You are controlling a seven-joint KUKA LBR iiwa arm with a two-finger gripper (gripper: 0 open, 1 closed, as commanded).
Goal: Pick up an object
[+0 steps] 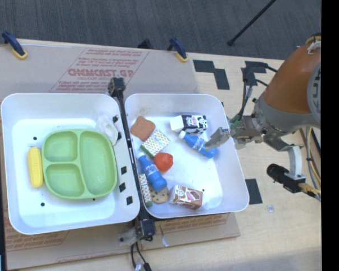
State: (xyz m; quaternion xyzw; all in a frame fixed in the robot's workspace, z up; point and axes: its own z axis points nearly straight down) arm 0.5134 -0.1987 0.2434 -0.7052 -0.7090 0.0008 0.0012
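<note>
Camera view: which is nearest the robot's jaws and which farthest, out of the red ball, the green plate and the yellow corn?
Measured from the gripper:
1. Red ball, right bin, middle.
2. Green plate, left bin, centre.
3. Yellow corn, left bin, far left edge.

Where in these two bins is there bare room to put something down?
Left bin: bare strips along the top wall and bottom, around the green tray and corn. Right bin: bare floor between the red ball, carton and right wall. Its left half is crowded, around the blue bottle.
</note>
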